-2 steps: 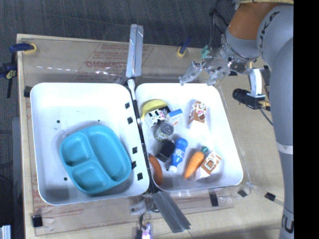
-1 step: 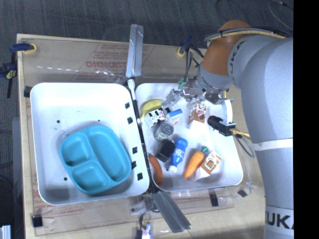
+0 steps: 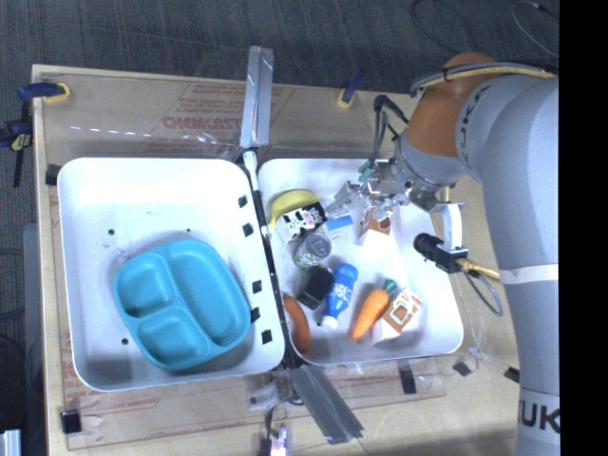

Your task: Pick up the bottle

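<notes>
Blue bottle (white cap) lies tilted; pincer state: cannot tell.

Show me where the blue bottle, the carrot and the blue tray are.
blue bottle (image 3: 339,293): camera view, middle of its body.
carrot (image 3: 369,313): camera view, middle of the orange part.
blue tray (image 3: 182,302): camera view, ridge between its compartments.

Two white bins, one blue tray, one bottle, one carrot.

Slanted overhead view of both bins
</notes>
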Tool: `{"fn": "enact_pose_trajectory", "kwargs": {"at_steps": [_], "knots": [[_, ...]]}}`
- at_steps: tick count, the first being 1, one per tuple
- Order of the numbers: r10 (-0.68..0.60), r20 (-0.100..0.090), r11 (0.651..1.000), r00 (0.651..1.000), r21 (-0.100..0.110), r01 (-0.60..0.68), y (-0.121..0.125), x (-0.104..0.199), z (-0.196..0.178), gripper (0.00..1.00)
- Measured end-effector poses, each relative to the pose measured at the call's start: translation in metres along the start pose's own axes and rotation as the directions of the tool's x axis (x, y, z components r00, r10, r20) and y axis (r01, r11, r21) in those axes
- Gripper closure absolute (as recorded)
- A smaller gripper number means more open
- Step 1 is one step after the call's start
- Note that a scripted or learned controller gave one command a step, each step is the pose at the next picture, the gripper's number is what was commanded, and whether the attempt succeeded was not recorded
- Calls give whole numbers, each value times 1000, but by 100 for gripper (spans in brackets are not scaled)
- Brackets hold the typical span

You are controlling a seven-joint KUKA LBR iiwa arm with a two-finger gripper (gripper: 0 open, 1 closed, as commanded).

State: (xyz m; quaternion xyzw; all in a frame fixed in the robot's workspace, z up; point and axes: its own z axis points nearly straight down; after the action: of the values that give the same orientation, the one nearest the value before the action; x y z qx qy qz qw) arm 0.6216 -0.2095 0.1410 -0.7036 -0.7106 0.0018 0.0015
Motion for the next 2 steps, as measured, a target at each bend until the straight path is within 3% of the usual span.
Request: {"fn": "enact_pose_trajectory", "kwargs": {"at_steps": [1, 2], "knots": [[0, -1, 1000, 1000, -3, 0, -4, 42, -75, 0], [39, -1, 999, 999, 1, -39, -90, 66, -13, 0]]}}
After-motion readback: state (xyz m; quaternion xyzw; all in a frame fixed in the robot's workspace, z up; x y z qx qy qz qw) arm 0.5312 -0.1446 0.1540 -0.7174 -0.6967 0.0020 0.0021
